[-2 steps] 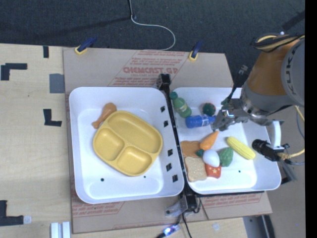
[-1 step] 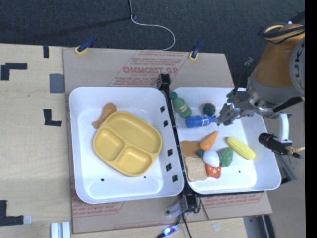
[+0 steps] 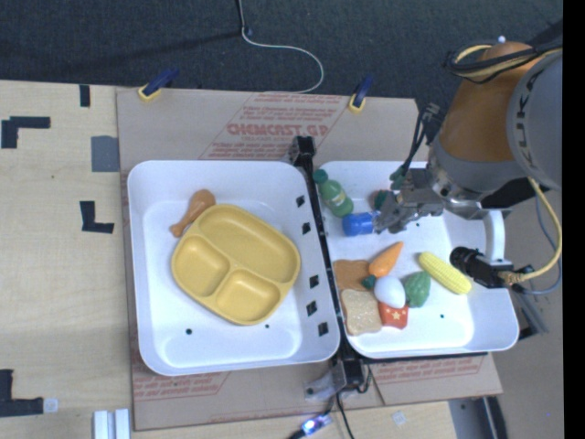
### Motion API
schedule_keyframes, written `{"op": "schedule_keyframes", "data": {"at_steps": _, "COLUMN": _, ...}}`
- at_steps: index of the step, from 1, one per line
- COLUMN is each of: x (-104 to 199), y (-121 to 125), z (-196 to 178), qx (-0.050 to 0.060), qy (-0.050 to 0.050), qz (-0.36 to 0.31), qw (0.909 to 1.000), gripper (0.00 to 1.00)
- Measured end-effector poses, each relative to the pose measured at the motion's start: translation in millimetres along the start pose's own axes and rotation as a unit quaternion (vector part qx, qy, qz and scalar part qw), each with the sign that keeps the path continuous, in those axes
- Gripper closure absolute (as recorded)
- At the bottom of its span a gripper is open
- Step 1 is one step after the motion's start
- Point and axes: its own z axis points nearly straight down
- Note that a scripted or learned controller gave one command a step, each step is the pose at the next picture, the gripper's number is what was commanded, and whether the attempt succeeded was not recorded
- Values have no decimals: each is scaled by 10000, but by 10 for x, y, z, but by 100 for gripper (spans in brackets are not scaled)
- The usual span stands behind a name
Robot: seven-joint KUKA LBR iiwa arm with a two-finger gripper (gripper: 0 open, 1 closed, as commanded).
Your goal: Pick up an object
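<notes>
Camera view, near to far. Right bin point(image 3: 489, 337): toast slice point(image 3: 361, 311) and a red-and-white piece point(image 3: 393, 314) at the near edge, white egg point(image 3: 389, 291) touching a green vegetable point(image 3: 418, 287), brown cookie point(image 3: 349, 271) just beside them. Orange carrot point(image 3: 387, 258) tilted, yellow corn cob point(image 3: 444, 272) to its right. Left bin point(image 3: 151, 245): yellow divided plate point(image 3: 236, 262), drumstick point(image 3: 192, 210) touching its far-left rim. Further back in right bin: blue block point(image 3: 357, 223), green bottle point(image 3: 333, 193) near the divider. Gripper point(image 3: 395, 210) is low over the bin just right of the blue block, nothing visibly between fingers; can't tell if they're spread or pressed together.
</notes>
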Motion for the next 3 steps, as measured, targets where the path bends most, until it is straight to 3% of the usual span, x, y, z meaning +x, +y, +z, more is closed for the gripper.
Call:
{"op": "schedule_keyframes", "data": {"at_steps": 2, "x": 971, "y": -105, "z": -29, "qx": 5, "qy": -1, "qz": -5, "qw": 10000, "gripper": 100}}
{"op": "schedule_keyframes", "data": {"at_steps": 3, "x": 1154, "y": -244, "z": 129, "qx": 15, "qy": -9, "qz": 14, "qw": 10000, "gripper": 100}}
